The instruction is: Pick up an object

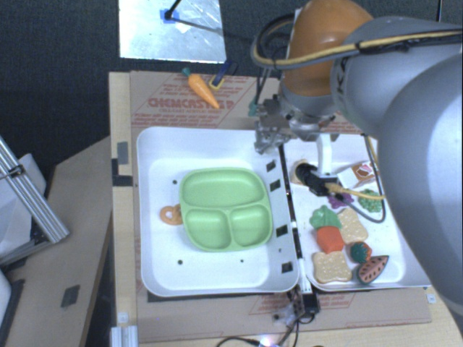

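The gripper (269, 142) hangs over the far end of the wall where the two bins meet, at the back rim of the left bin (145, 194). From here I cannot tell whether it is released or clenched, and I see nothing grasped in it. The things to pick lie mostly toward the near side of it, in the right bin (376, 285). A green leafy toy (325, 217) lies below and to the right of the gripper, an orange block (329, 239) touches it on the near side, and a pale cracker (354, 226) lies just beside both. Farther from the gripper, along the near rim, are a toast piece (331, 267), a strawberry (359, 251) and a watermelon slice (372, 269). A bunch of green grapes (370, 199) sits to the gripper's right, well apart from it. In the left bin a green divided plate (224, 208) lies down and left of the gripper, with a small orange pretzel (171, 215) at its far left edge. A toy carrot (202, 90) rests outside the bins on the tabletop (79, 194), up and left of the gripper.
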### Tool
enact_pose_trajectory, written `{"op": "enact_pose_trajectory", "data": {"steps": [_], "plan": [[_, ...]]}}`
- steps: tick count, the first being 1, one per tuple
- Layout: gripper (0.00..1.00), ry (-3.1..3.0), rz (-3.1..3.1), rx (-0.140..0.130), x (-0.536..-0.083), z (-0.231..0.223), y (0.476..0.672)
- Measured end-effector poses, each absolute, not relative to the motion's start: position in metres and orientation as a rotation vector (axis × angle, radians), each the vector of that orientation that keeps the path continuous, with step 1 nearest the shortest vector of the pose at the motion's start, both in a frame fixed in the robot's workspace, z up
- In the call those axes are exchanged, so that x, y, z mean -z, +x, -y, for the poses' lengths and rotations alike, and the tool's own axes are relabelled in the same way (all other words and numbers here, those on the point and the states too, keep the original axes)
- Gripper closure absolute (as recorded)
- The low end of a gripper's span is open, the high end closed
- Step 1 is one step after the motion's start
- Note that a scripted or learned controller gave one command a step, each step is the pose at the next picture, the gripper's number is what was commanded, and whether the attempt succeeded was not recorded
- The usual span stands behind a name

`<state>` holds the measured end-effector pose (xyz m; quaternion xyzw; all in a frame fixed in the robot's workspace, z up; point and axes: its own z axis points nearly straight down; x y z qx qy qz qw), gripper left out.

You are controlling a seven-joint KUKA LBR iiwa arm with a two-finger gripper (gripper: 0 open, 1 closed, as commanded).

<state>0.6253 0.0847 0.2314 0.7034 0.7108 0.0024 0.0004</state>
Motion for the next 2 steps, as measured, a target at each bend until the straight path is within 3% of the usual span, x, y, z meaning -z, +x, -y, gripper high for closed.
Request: {"op": "enact_pose_trajectory", "data": {"steps": [2], "plan": [[1.00,2.220,-2.222,0.001,-0.214,-0.092,0.632]]}}
